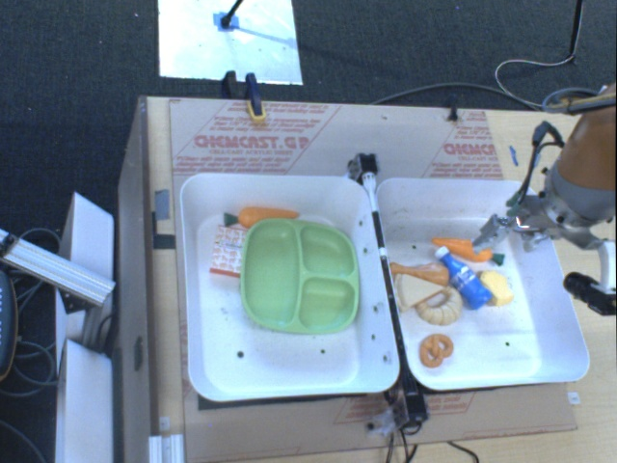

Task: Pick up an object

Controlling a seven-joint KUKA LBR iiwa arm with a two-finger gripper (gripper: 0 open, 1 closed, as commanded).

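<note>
My gripper [499, 228] hovered in the right bin [554, 355], though I could not tell its state. The orange carrot [461, 249] lay just at its eight o'clock, long axis running nine to three.

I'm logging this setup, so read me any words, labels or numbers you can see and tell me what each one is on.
"CHEMCAST GP": red print on the brown sheet under the bins, left side.
The same red print repeats behind the right bin, partly hidden, reading roughly "CHEMC".
The smaller red lines around both prints are too blurred to read.
Red and white packet in the left bin: print too small to read.
Blue bottle: no readable label.
</note>
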